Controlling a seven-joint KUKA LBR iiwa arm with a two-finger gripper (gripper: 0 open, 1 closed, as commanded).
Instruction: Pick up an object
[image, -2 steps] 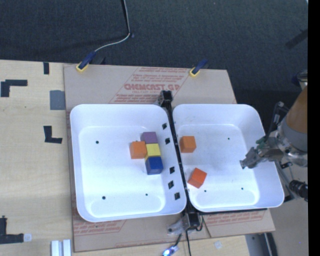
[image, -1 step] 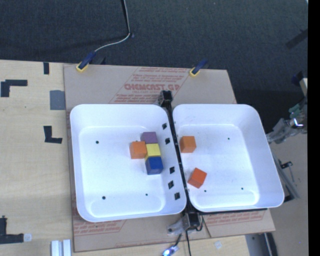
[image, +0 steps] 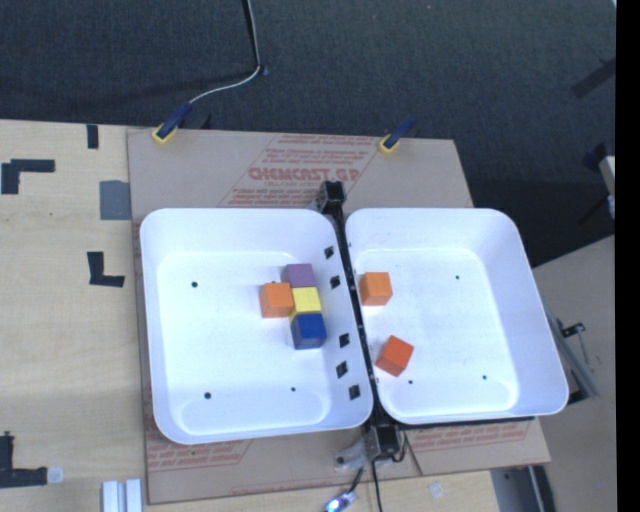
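In the left bin (image: 180, 260) four small cubes sit bunched together near its right side: an orange cube (image: 276, 299), a purple cube (image: 298, 275), a yellow cube (image: 307, 300) and a blue cube (image: 309, 329). The right bin (image: 500, 300) holds an orange cube (image: 375, 288) near its left wall and a red-orange cube (image: 395, 355) lower down, turned at an angle.
Both bins rest on a cardboard sheet (image: 300, 170) held by two clamps (image: 172, 122) at its far edge. A black divider strip (image: 345, 300) runs between the bins. A cable (image: 240, 80) trails across the dark floor at the back.
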